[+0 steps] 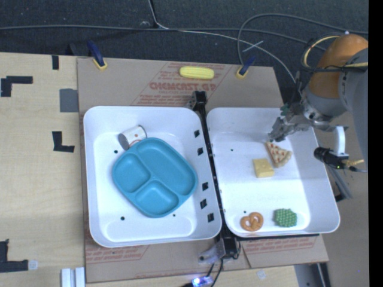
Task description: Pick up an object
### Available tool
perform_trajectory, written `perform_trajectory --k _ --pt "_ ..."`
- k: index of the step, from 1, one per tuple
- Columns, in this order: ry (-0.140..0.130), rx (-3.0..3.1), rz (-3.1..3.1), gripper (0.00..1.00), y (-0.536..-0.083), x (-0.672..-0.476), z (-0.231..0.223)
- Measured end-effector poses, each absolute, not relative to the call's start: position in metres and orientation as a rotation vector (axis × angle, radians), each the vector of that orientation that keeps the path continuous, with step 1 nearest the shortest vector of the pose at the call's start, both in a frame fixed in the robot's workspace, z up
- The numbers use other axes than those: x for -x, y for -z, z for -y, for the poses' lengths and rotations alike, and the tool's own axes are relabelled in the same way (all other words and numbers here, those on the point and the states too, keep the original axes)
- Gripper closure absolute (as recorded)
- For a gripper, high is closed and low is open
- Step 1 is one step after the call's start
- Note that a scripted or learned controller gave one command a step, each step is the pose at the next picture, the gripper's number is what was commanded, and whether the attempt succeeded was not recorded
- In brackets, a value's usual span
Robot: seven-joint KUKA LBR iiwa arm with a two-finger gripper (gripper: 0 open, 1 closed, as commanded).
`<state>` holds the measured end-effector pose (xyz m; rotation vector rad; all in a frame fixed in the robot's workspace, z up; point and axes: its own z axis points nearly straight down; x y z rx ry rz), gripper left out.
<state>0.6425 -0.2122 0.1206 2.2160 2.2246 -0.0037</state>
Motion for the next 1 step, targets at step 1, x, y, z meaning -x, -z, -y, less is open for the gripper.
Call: perform_trajectory --k 1 --pt "-0.002 -2.218 -2.221 1.00 -0.1633 -0.6432 0.2137"
